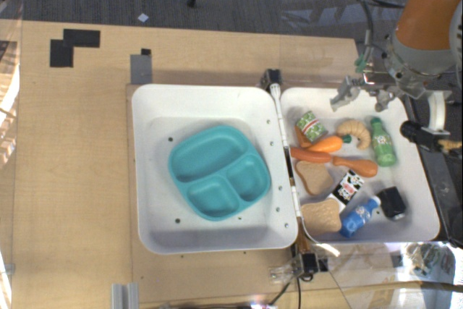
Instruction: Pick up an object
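Standing by the bench, I saw the gripper (364, 94) hanging over the far edge of the right bin (423, 208), its fingers spread apart with nothing between them. The grey arm with its orange band (428, 7) came in from the right above it.

The right bin held all the loose pieces. A croissant (354, 130) lay just below the gripper, near the far wall, with a green bottle (382, 142) just beside it on the right. A small green and white can (310, 125) lay tilted to the croissant's left. An orange carrot (325, 144) touched the croissant's left end, and a long sausage (327, 157) stretched across the middle of the bin beneath them. A slice of toast (313, 177) sat under the sausage near the bin's left wall, and a second slice (322, 216) lay at the near edge. Between those, a black and white carton (348, 187) stood tilted. A blue bottle (358, 216) lay against the second slice, and a small black block (393, 202) rested near it on the right.

The left bin (155, 108) bore a teal divided plate (218, 171) of three compartments, lying flat in the middle, well apart from the gripper.
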